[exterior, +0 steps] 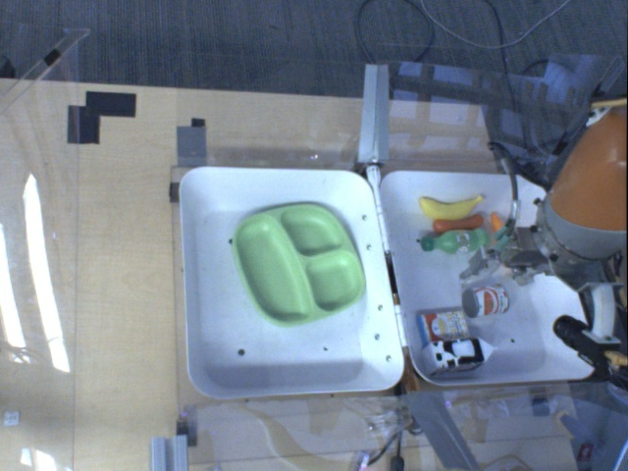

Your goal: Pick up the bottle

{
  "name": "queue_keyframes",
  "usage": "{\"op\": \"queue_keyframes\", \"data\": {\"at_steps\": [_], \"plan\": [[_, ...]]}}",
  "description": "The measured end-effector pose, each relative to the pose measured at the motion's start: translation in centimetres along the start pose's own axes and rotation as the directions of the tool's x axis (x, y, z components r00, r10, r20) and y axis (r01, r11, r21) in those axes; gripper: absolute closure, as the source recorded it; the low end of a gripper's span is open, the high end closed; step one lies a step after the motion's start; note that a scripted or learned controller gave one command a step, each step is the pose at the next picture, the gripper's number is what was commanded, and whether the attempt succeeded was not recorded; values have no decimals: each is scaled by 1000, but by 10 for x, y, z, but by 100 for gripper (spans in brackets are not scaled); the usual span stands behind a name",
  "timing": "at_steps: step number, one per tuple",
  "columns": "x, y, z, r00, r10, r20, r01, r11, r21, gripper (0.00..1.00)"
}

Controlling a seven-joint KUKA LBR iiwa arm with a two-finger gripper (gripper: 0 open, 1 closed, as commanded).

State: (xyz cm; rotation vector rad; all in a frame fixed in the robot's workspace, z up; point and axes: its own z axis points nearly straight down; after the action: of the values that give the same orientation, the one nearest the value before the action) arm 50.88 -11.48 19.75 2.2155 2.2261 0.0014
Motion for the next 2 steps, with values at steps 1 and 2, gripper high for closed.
{"op": "queue_keyframes", "data": {"at_steps": [1,2], "plan": [[27,49,80,1000,-13,-1,13,1000,1,0],[5,74,110,943,332,-3,-332,943,-6,0]]}}
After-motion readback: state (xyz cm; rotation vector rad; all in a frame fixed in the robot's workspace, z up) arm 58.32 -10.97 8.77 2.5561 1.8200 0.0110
